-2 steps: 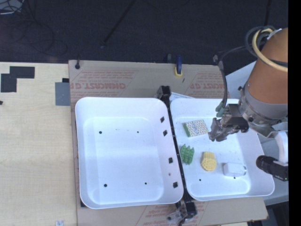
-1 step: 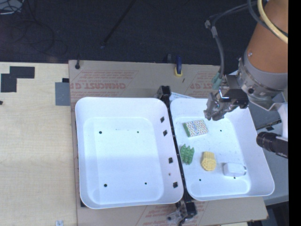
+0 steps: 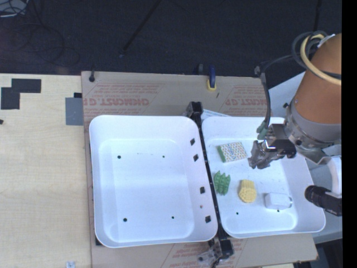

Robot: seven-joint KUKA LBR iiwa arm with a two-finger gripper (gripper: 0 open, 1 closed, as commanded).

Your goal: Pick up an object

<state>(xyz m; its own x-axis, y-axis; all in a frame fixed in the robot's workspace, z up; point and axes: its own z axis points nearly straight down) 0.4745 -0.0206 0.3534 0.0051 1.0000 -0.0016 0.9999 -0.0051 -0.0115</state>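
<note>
The right bin (image 3: 301, 225) holds several small objects. A patterned green and white pad (image 3: 232, 151) lies near its back left. A green ridged toy (image 3: 222, 182) rests against its left wall. A yellow corn-like piece (image 3: 247, 191) lies in the middle, and a white block (image 3: 277, 200) sits to its right. My gripper (image 3: 259, 162) hangs over the bin just right of the patterned pad and above the yellow piece, its dark fingers pointing down. Nothing shows between them.
The left bin (image 3: 106, 149) sits beside the right one, with black clips (image 3: 202, 190) along the shared wall. Both stand on a cardboard sheet (image 3: 145, 96) on the wooden bench. A black part (image 3: 323, 198) sticks out by the right bin's right rim.
</note>
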